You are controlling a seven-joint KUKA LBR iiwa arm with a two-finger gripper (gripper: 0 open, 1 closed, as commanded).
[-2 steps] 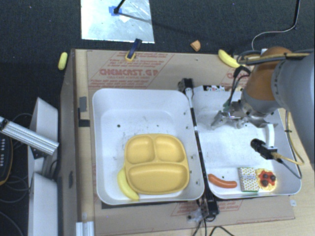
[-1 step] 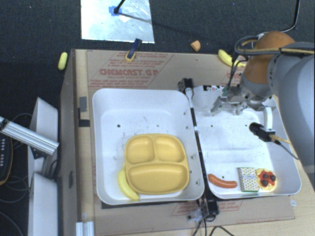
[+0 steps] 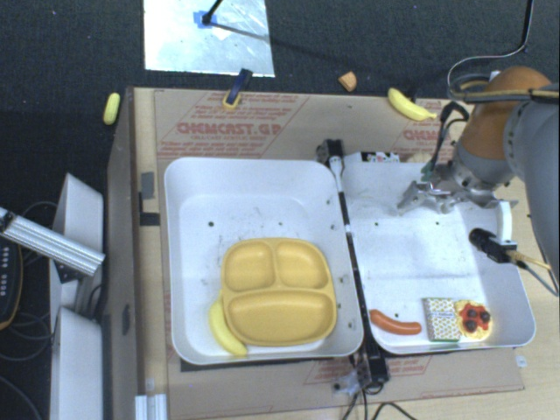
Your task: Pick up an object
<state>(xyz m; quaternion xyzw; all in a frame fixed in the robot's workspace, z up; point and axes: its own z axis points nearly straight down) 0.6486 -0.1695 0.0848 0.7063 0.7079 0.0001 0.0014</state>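
Cardboard bench top point(image 3: 262, 121), white bins point(image 3: 262, 191), dark carpet point(image 3: 70, 42)

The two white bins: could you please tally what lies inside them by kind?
Yellow divided plate: 1
Yellow banana beside it, left bin: 1
Hot dog sausage, right bin: 1
Printed card with berries, right bin: 1
Total: 4

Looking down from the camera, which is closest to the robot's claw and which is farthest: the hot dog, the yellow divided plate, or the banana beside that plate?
Measured from the gripper in the right bin:
1. Hot dog, at the right bin's front edge, nearest.
2. Yellow divided plate, in the left bin, farther.
3. Banana, tucked at the plate's front-left corner, farthest.
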